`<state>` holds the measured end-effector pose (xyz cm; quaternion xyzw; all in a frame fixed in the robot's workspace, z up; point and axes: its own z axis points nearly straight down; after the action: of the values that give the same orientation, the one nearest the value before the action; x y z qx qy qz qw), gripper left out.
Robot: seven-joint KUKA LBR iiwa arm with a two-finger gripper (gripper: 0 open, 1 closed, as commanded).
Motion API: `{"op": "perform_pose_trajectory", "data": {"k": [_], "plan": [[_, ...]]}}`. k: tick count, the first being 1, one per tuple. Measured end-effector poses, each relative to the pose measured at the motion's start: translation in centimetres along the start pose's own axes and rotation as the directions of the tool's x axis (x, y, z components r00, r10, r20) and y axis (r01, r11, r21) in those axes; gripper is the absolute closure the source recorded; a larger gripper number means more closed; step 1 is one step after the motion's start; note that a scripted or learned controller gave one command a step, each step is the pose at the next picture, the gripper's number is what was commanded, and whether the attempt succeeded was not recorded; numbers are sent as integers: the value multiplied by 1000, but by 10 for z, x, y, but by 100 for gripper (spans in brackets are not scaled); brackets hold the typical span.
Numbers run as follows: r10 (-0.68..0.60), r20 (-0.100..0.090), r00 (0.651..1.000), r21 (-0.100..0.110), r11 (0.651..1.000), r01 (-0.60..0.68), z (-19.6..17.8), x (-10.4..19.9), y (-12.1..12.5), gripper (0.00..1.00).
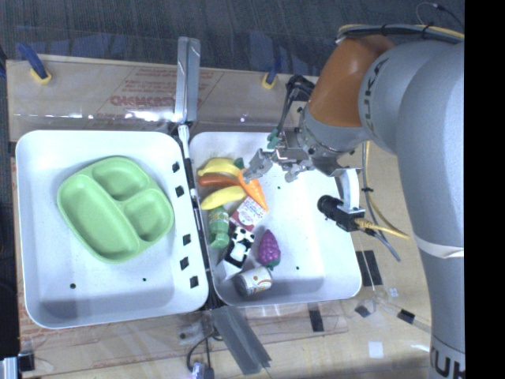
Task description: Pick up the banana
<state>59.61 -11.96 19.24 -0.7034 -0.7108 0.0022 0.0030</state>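
White right bin holds banana; left bin green tray.

I am showing white letters "KU" low on my grey arm; the bench's red print is staying illegible.

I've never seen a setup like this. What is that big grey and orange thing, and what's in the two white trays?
It is a robot arm, photographed by one camera above the bench, looking down at a slant. Its gripper hangs over the right bin, near two bananas. That bin also holds a carrot, purple grapes, a cup and other small toys. The left bin holds a green divided plate. Nothing shows between its fingers.
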Motion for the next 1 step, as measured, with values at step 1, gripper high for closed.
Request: {"op": "perform_pose_trajectory", "data": {"k": [1], "plan": [[-230,1,973,-2,973,230,103,22,20,0]]}}
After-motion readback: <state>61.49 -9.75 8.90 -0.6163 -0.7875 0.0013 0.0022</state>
